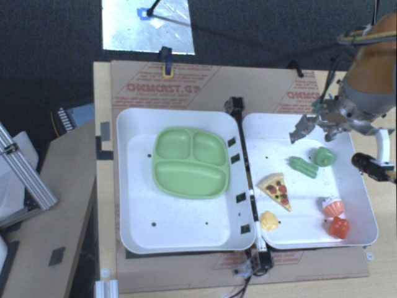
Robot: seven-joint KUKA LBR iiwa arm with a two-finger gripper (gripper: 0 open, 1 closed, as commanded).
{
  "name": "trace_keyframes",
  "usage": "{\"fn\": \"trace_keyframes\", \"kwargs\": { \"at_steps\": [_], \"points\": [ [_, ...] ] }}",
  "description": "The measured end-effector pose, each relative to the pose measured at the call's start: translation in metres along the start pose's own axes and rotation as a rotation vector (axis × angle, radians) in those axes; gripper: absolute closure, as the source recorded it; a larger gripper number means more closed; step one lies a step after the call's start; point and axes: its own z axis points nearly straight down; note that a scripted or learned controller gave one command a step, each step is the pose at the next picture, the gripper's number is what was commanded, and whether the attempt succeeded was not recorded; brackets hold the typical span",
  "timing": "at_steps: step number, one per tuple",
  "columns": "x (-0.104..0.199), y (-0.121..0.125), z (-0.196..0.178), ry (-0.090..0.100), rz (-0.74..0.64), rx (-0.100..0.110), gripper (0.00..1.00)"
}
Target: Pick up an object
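My gripper hangs over the far part of the right bin, open, with nothing between its fingers. Just below it lie a round green toy and a green pickle-shaped toy. A pizza slice lies nearer the middle wall. A small yellow toy sits at the bin's near left corner. A cupcake and a red tomato-like toy rest at the near right.
The left bin holds a green divided plate. Black clips run along the wall between the two bins. The arm's grey body with its orange band rises at the right edge.
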Motion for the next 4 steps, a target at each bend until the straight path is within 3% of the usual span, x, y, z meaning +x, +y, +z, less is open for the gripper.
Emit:
{"fn": "trace_keyframes", "kwargs": {
  "at_steps": [3,4],
  "points": [
    [-0.003,-0.005,0.155,-0.005,0.002,-0.003,0.0],
    [-0.004,-0.002,0.14,-0.008,0.002,-0.015,1.0]
  ]
}}
